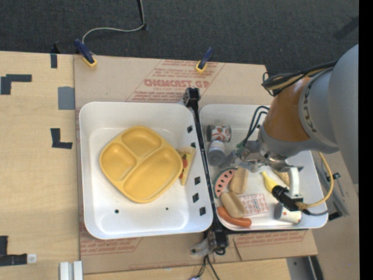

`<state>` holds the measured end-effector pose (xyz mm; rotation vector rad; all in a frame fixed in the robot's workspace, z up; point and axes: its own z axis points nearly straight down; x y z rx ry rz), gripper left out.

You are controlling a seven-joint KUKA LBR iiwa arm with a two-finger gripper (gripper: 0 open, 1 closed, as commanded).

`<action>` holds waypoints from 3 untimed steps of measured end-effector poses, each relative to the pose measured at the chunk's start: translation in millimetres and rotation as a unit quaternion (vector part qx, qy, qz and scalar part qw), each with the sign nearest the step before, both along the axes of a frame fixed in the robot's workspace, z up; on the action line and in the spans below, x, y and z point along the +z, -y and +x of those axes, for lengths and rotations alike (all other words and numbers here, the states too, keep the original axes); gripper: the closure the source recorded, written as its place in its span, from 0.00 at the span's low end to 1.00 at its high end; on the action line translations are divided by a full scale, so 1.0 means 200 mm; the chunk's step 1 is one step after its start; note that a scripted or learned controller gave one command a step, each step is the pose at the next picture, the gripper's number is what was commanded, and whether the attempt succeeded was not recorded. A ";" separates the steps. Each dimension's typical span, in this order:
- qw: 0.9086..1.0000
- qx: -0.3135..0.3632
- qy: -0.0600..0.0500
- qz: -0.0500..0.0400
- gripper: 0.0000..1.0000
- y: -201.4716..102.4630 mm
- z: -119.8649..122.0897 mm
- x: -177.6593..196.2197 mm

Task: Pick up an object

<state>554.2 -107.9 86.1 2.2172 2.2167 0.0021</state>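
The gripper [249,156] hung low over the middle of the right bin [245,116], the grey arm with its orange band reaching in from 3 o'clock; whether it was wide or narrow I cannot tell, and nothing could be seen held in it. Closest to it lay three things. A short grey cylinder [216,154] stood just at its 9 o'clock. A tan roll [238,181], smooth and rounded at the ends, lay just at its 6 o'clock. A pink ribbed half-disc [223,182] touched the roll's 9 o'clock side. At the bin's 11 o'clock sat a can [220,134] with a red and white label, just beside the cylinder. Toward 6 o'clock lay a brown sausage [231,202], a red-orange sausage [236,219] against the front wall, and a white card [254,204] with red print. A yellow banana-shaped piece [269,181] lay at the gripper's 4 o'clock. The left bin [93,156] held a yellow divided plate [141,163], with a small yellow and red piece [185,165] touching its 3 o'clock rim.
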 end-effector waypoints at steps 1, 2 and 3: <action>1.000 0.000 0.000 -0.001 1.00 0.00 0.00 0.04; 1.000 0.001 -0.005 0.002 1.00 -0.32 -0.33 0.48; 1.000 0.001 -0.005 0.002 0.00 -0.32 -0.33 0.48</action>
